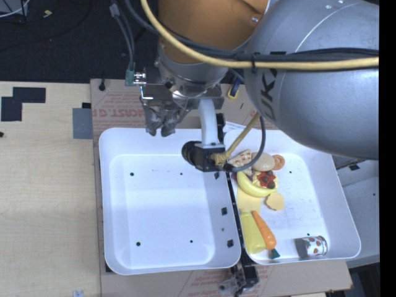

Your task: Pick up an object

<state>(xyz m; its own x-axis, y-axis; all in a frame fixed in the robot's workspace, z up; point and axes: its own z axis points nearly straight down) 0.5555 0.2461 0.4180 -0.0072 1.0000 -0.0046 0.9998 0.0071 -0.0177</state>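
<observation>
My gripper [160,127] hangs over the far rim of the left bin [124,228], near its back middle. Its fingers look shut, with nothing between them. The objects lie in the right bin [334,215], along its left side: a yellow banana [252,185], an orange carrot [265,228], a pale yellow-green piece [250,231], a dark red berry cluster [267,179], a pale round item [265,161] and a bread-like slice [241,158]. A small can [312,246] lies near that bin's front right corner. The gripper is well left of all of them.
The arm's big grey body [322,73] covers the upper right of the view and part of the right bin's far edge. The ridge [230,209] between the bins runs front to back. Cardboard [114,107] lies under the bins, on a wooden bench [43,197].
</observation>
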